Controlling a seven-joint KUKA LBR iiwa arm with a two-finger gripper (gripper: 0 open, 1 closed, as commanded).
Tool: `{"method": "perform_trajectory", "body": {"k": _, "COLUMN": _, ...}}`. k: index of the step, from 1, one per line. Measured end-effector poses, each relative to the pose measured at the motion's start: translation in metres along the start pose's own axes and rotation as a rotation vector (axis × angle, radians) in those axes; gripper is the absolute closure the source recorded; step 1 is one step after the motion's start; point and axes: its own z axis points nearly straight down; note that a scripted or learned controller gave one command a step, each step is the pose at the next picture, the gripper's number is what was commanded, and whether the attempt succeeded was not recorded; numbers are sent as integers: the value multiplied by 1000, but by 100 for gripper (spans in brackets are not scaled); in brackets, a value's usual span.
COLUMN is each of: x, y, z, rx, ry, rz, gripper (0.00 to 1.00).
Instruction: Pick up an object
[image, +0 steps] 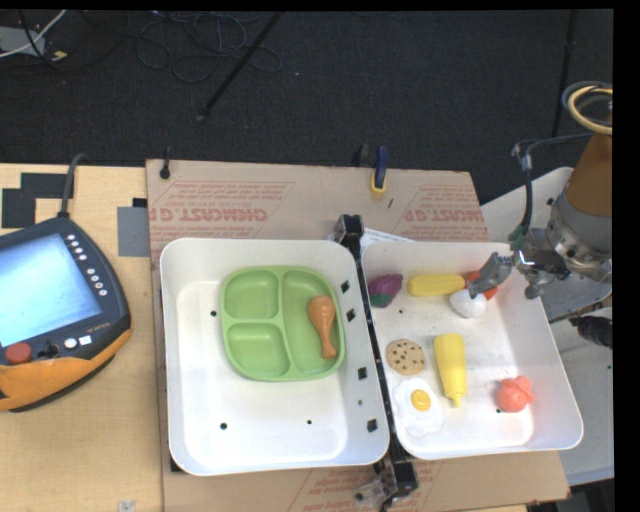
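Left shallow white plastic bin (190, 400): one green three-compartment plate (262, 345) carrying an orange-brown toy drumstick (323, 323) in its right compartment. Right shallow white plastic bin (545, 400): yellow mustard bottle (451, 366), yellow corn cob (436, 285), fried egg (419, 404), coral-red toy (514, 394), brown cookie (405, 356), purple toy (384, 288), small white-and-red piece (470, 300). Two-finger gripper (497, 270) at the bin's upper right, just above that white-and-red piece; grip state cannot be judged.

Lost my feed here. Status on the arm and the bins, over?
Gripper low at right bin's far edge, over a small white-and-red piece. No hold confirmed. Yellow corn close beside. Drumstick on green tray, left bin.
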Motion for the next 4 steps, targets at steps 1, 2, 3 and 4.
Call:
{"method": "perform_trajectory", "body": {"k": 1, "x": 0, "y": 2, "z": -7, "rx": -13, "ry": -3, "rz": -2, "gripper": 0}}
{"method": "perform_trajectory", "body": {"k": 2, "x": 8, "y": 0, "z": 40, "rx": -8, "ry": -1, "rz": 1, "gripper": 0}}
{"method": "perform_trajectory", "body": {"k": 3, "x": 15, "y": -3, "z": 86, "rx": -7, "ry": -1, "rz": -1, "gripper": 0}}
{"method": "perform_trajectory", "body": {"k": 4, "x": 18, "y": -3, "z": 139, "rx": -9, "ry": -1, "rz": -3, "gripper": 0}}
